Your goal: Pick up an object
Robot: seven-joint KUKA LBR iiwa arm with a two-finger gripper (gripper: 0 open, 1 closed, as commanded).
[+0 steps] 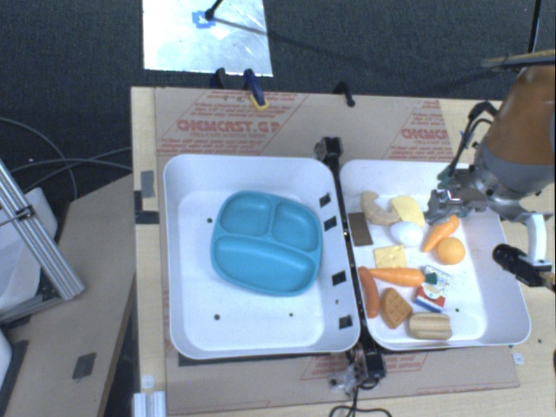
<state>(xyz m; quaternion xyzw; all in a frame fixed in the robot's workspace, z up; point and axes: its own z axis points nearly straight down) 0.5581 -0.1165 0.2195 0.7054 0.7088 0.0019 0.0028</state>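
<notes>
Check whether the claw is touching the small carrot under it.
Cannot tell. In the camera view the claw sits right over the small carrot's upper end, so no gap or contact shows plainly.

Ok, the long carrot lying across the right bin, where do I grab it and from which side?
Grip the long carrot at mid-length, coming straight down, fingers closing across its narrow width. It lies flat and roughly left to right. The cheese square sits close above it and the waffle just below, so finger room looks tight; its left end touches another carrot.
</notes>
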